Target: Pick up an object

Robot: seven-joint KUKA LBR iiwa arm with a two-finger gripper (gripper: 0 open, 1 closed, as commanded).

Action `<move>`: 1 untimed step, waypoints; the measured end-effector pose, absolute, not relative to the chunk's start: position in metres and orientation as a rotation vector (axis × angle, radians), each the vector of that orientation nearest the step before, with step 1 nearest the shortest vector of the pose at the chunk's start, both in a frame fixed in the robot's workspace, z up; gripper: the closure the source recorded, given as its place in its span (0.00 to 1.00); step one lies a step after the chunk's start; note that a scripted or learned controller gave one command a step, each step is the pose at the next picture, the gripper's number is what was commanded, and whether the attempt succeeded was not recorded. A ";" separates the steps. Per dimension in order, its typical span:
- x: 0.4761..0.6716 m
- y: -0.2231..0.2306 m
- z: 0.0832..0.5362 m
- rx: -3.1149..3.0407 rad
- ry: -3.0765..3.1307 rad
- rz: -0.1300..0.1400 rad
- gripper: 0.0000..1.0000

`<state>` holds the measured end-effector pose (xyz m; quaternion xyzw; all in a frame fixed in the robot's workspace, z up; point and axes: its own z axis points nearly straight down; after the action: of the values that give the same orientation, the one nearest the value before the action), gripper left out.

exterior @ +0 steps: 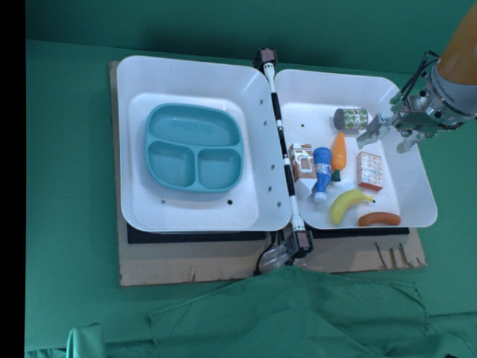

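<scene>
Nothing has been picked up yet, as far as can be judged from the camera view: every object is seen lying on the floor of the right bin point(417, 200), and nothing is seen between the fingers of the gripper point(389, 131). The gripper is held above the right bin near its far right corner, with its two fingers spread apart and empty; one fingertip hangs just beside the small can point(350, 118), which lies on its side toward the bin's far edge. Below the can, near the middle of the bin, a carrot point(339, 150) is found, with a blue bottle point(321, 168) and a small brown carton point(301, 160) closer to the bin's left edge. A red-and-white box point(370, 171) lies under the gripper toward the right edge, and a banana point(348, 203) and a sausage point(378, 218) rest along the near edge. In the left bin point(149, 73) a teal divided plate point(194, 147) is set at the centre. The whole task is judged to remain: an object must be chosen, the gripper lowered over it, the fingers closed and the object lifted.
</scene>
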<state>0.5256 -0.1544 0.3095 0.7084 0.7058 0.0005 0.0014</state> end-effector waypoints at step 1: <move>0.559 -0.141 0.213 2.225 2.221 -0.003 0.00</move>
<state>0.5592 -0.1409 0.2127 0.7078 0.7064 -0.0011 -0.0011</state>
